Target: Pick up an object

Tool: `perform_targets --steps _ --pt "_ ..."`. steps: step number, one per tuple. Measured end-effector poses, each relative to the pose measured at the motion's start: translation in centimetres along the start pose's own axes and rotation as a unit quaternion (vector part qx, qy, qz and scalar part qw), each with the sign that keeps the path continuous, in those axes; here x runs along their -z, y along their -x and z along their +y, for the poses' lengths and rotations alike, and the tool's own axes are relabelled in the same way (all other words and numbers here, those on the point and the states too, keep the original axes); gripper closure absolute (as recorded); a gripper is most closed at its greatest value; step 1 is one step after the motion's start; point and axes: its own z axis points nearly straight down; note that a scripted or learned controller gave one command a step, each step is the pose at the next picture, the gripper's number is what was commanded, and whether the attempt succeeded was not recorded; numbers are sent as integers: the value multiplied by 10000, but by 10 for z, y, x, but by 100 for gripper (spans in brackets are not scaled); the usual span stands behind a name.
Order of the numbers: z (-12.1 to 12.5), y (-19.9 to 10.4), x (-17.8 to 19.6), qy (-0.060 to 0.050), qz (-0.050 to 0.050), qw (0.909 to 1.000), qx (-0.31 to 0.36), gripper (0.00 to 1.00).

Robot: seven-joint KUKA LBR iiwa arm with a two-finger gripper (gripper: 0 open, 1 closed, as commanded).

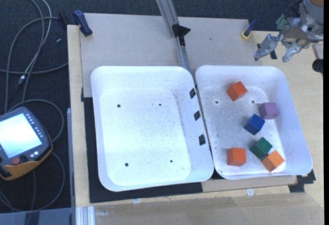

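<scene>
Tool (278, 49) spread wide, held off the right bin's (292, 96) 1 o'clock rim, six blocks clustered inside, orange block (236, 90) nearest.

Arm at upper right of frame: grey wrist body, orange band above it. Gripper (278, 50) with two pale grey metal fingers.

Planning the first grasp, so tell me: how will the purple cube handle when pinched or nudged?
The purple cube looks rigid with flat faces, so it should slide, not roll. It seems small and probably light. It stands apart from the blue cube, so a nudge may not disturb that one.
</scene>
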Motion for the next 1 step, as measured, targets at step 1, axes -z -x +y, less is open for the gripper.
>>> perform_targets --steps 1 --pt "-27 -38 -139 -41 20 10000 1 0"
